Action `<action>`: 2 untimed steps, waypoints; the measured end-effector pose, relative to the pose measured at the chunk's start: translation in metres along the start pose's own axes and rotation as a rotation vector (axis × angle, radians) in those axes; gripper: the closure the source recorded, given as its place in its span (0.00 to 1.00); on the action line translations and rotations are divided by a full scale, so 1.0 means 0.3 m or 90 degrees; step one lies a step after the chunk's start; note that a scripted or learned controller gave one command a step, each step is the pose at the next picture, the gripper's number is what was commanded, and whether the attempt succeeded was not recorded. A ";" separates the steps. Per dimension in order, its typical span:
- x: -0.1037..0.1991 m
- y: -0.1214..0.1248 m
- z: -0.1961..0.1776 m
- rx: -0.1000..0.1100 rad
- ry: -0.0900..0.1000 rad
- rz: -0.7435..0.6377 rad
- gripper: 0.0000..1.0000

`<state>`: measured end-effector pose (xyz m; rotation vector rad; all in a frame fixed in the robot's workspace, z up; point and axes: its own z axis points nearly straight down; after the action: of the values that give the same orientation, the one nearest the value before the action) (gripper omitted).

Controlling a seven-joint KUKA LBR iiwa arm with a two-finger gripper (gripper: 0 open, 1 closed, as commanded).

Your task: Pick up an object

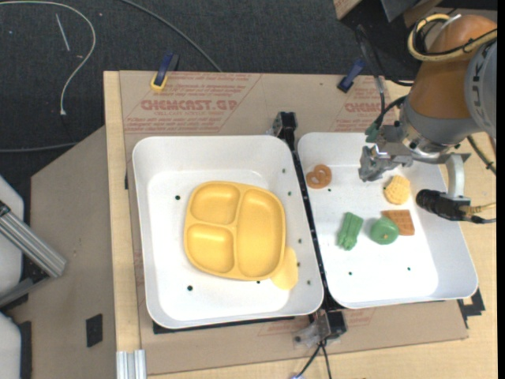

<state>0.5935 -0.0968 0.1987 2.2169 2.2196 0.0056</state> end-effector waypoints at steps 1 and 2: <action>-0.011 0.029 -0.207 -0.002 -0.001 0.000 1.00; -0.010 0.033 -0.311 0.000 0.000 0.000 1.00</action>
<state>0.6029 -0.0999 0.2922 2.2172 2.2195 0.0054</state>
